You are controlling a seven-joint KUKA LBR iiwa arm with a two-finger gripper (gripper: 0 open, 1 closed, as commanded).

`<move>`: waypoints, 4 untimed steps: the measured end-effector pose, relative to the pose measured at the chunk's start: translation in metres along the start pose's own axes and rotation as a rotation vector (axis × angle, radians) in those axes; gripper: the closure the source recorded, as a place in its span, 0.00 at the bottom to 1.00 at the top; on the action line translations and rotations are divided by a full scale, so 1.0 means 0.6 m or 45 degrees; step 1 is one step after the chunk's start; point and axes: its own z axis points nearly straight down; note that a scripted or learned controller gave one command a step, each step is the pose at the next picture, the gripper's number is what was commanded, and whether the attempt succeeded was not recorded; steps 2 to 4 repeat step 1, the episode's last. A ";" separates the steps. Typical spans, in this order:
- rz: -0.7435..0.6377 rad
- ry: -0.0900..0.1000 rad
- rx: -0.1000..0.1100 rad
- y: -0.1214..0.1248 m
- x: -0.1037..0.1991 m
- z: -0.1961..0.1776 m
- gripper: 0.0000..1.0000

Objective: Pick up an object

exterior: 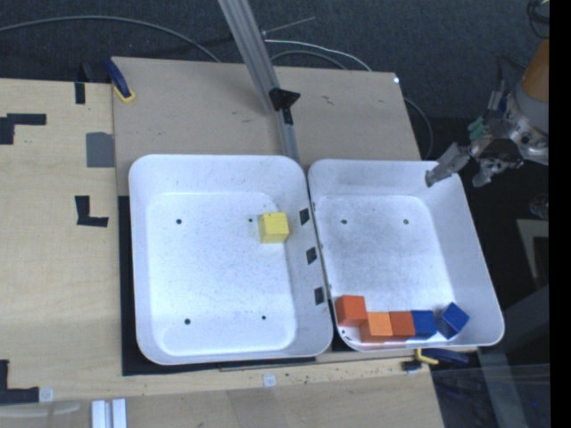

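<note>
A yellow block point(274, 227) lies in the left bin point(161, 239), near its upper right. Along the front wall of the right bin point(464, 230) sits a row of blocks: a red-orange one point(351, 309), an orange one point(380, 325), a red one point(401, 324), and two blue ones point(424, 324) point(453, 318). My gripper point(457, 178) hangs over the far right corner of the right bin, well away from every block. Its fingers point(441, 169) are spread open with nothing between them.
A slanted metal pole point(254, 52) stands behind the bins. Black clips point(311, 255) mark the seam where the two bins meet. A yellow and blue clamp point(120, 83) lies at the bench's back left, and another point(434, 358) in front of the right bin.
</note>
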 end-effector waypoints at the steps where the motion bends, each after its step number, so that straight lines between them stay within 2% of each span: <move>1: 0.000 0.000 0.000 0.000 0.000 0.000 0.00; 4: 0.000 0.000 0.000 0.000 0.000 0.000 0.00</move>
